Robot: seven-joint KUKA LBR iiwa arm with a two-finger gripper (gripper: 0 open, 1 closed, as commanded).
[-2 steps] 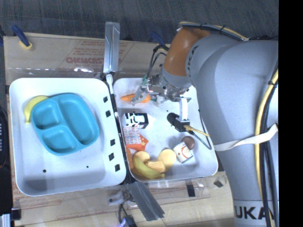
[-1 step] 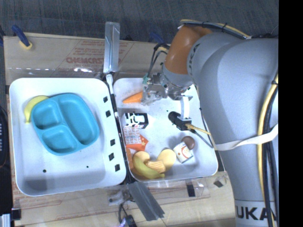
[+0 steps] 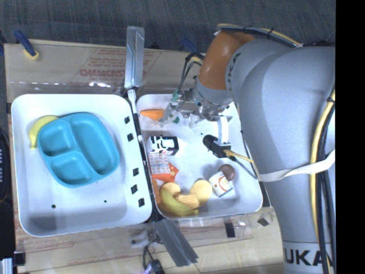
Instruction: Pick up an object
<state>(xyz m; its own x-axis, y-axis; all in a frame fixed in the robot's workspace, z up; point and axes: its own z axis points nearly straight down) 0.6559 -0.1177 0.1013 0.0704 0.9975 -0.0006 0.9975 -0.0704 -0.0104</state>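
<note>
Big and grey, the robot arm (image 3: 285,124) is filling the right side of the camera view, with an orange band (image 3: 219,59) near its wrist. It is reaching down into the right bin (image 3: 248,196). Its tool (image 3: 181,112) is sitting low at the back of that bin, just beside an orange carrot-like piece (image 3: 152,115). I cannot tell if the tool is wide or narrow, because its tips are too small and jumbled to make out.

More things are lying in the right bin. A black and white packet (image 3: 164,144) is sitting in the middle, and an orange packet (image 3: 160,167) is lying just below it. A yellow banana (image 3: 173,201) is resting at the front, touching a pale yellow toy (image 3: 198,192). A small white cup (image 3: 221,184) is lying near a brown ball (image 3: 227,170).

On the left, a blue tray (image 3: 80,147) with sections is lying in the left bin (image 3: 34,210), partly covering a yellow thing (image 3: 37,127).

Both bins are sitting on a brown cardboard tabletop (image 3: 74,64). Dark grey carpet (image 3: 85,4) is showing behind it.
</note>
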